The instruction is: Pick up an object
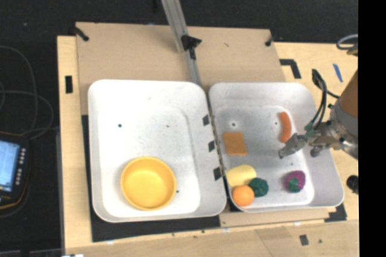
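The right bin holds an orange sausage-shaped piece, a tan square slice, a pale yellow piece, an orange ball, a green lump and a purple lump. My gripper hangs over the right side of this bin, just below the orange sausage-shaped piece and above the purple lump. Its fingers stand open with nothing between them.
A yellow bowl sits at the front of the left bin. A grey metal pole slants from the top down to the gap between the bins. Cables run beside the arm at the right.
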Controlling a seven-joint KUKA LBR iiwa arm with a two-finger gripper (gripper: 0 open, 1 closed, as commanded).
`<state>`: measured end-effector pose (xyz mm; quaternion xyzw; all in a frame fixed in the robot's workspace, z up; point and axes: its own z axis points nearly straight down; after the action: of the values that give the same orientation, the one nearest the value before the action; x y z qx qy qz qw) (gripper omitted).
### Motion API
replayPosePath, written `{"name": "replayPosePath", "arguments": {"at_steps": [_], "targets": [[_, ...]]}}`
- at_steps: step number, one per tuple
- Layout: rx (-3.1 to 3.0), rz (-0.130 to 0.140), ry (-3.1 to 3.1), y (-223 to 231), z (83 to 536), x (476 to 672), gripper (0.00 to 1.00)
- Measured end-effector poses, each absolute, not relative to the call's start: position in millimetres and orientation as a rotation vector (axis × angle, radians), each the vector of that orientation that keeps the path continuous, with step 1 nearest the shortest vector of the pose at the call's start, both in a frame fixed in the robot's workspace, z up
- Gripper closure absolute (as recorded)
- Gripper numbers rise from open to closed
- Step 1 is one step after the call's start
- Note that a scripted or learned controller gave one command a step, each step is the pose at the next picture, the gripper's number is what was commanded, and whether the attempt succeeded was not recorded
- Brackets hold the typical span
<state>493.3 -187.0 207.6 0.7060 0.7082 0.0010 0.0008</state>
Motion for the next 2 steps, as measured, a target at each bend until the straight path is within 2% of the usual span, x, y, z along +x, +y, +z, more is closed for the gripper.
{"name": "replayPosePath", "arguments": {"at_steps": [1, 2], "targets": [[2.218, 0.003, 2.222, -187.2, 207.6, 493.2, 0.0], [2.221, 0.0, 2.22, -188.9, 152.6, 502.3, 0.0]]}}
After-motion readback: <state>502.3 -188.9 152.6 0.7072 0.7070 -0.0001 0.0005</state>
